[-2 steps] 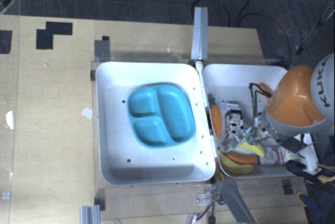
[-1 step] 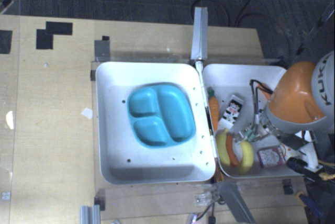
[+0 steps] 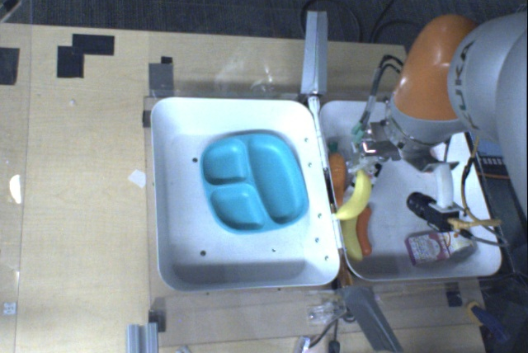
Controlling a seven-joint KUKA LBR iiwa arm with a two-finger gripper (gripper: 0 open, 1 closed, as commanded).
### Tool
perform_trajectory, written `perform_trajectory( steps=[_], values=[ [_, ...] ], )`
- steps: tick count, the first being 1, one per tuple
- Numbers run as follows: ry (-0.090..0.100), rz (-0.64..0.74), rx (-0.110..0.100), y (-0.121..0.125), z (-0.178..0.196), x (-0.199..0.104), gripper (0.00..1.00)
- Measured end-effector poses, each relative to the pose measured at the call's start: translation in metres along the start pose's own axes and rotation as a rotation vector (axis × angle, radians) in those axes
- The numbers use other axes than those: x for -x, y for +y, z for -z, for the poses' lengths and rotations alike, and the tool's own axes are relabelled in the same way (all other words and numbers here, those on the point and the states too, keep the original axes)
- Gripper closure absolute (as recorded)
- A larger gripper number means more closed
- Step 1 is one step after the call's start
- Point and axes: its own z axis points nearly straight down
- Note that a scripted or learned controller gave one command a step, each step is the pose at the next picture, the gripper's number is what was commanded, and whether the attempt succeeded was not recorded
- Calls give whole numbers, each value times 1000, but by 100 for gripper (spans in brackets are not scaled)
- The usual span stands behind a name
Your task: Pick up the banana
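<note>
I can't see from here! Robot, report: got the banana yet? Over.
Gripper right above banana, grip not confirmed. Banana in right bin, by the left wall. Orange carrot-like thing touching it.

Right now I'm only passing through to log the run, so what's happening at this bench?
The grey KUKA arm reaches in from the right over the right bin, its gripper just above the banana's upper end. The banana lies tilted near that bin's left wall, beside an orange-red item. The left bin has a blue divided tray in it.
</note>
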Motion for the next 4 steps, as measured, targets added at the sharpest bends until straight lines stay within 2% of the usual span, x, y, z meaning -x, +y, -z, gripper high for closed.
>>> perform_trajectory(
  steps=[1, 2, 3, 4],
  values=[
    [-1, -298, -1, 32, 63, -21, 100],
    [-1, -331, -3, 8, 57, -68, 100],
    [0, -303, -4, -73, -2, -36, 100],
    [0, -443, -3, -64, -1, -127, 100]
  ],
)
